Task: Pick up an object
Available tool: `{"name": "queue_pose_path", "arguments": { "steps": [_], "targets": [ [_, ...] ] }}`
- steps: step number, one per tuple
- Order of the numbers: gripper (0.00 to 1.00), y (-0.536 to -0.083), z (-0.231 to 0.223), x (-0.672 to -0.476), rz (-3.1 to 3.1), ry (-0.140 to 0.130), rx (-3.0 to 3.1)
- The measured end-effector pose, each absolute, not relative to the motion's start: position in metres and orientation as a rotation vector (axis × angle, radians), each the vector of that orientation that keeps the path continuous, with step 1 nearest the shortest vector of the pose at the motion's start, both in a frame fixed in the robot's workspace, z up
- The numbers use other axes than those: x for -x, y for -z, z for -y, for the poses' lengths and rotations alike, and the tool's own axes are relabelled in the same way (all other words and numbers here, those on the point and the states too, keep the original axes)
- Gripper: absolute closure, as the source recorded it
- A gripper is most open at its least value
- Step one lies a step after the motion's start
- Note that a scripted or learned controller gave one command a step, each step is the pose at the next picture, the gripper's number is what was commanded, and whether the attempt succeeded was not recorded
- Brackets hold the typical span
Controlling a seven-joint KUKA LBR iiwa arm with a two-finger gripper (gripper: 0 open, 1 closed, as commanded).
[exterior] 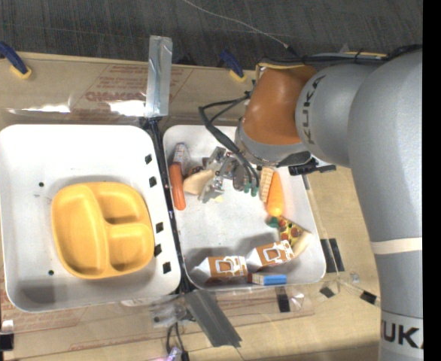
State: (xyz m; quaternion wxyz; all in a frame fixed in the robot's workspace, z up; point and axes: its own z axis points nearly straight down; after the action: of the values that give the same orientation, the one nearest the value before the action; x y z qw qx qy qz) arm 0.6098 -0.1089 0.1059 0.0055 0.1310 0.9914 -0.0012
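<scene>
My gripper [219, 176] hangs low over the upper left part of the right bin [239, 220], under the orange wrist band. A small beige object [197, 183] lies right at its left side; whether it is held cannot be made out. A red-orange hot dog [177, 188] lies along the bin's left wall, with a grey-purple item [180, 154] above it. An orange carrot [275, 191] lies just right of the gripper.
The right bin's lower part holds two small brown-and-white cartons [227, 266], a banana [300, 241] and a blue-and-white item [269, 279]. A yellow divided plate [102, 226] sits in the left bin [25, 156]. The grey arm covers the right side.
</scene>
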Motion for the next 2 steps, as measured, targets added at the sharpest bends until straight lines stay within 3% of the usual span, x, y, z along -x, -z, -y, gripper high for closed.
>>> {"name": "queue_pose_path", "arguments": {
  "steps": [1,2],
  "targets": [
    [1.00,-0.278,0.144,-0.640,-3.035,0.001,-0.768],
    [1.00,-0.289,0.170,-0.624,-2.809,0.002,-1.402]
  ]
}}
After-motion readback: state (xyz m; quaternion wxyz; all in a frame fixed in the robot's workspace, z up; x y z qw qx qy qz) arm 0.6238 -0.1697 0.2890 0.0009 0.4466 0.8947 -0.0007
